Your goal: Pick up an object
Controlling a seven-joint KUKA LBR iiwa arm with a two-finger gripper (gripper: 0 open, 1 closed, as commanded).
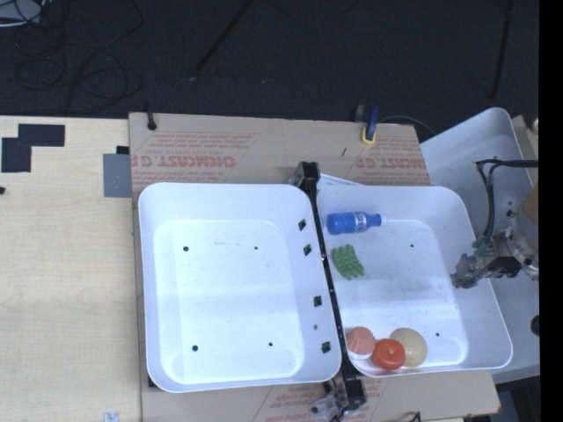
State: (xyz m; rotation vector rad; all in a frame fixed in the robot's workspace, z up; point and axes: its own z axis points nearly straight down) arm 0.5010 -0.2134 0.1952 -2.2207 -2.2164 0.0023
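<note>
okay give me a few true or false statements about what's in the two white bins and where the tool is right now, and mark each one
1. The blue bottle lies on its side in the right bin. True.
2. The green object sits in the left bin. False: it is in the right bin, just below the bottle.
3. The red round object rests near the right bin's front edge, between a pinkish piece and a tan round one. True.
4. The tool holds the blue bottle. False: the tool is at the right bin's right side, well apart from the bottle.

Cardboard-covered bench (pixel 264 152) bears two white bins (pixel 158 280) side by side.
</note>
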